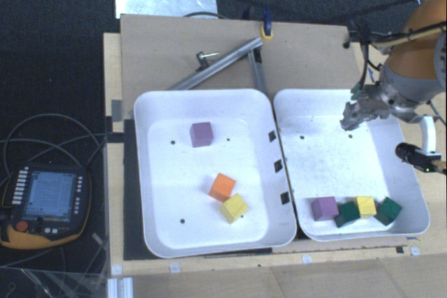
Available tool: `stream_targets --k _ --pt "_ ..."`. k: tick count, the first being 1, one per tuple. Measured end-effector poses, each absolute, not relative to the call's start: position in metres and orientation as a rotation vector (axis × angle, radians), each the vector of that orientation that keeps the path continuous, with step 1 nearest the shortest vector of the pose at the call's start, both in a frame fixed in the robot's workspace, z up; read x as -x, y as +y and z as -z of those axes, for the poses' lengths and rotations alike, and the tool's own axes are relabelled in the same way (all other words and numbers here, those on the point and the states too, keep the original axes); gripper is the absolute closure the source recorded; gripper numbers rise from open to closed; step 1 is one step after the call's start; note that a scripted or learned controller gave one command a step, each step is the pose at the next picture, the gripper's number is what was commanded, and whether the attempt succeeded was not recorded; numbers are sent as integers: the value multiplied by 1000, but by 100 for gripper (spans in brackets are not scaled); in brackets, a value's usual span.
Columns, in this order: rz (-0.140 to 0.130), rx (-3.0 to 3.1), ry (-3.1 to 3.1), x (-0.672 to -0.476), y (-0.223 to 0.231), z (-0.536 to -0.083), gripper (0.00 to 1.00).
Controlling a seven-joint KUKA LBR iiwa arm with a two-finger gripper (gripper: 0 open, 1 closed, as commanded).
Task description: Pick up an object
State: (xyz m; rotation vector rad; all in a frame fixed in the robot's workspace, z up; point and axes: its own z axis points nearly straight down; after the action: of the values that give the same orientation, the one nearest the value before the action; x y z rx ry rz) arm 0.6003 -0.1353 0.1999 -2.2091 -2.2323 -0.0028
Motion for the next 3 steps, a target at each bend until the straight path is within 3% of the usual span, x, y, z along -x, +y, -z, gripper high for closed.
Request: stream_targets --k 3 --pt "5 2210 -2233 -607 4 -211 100"
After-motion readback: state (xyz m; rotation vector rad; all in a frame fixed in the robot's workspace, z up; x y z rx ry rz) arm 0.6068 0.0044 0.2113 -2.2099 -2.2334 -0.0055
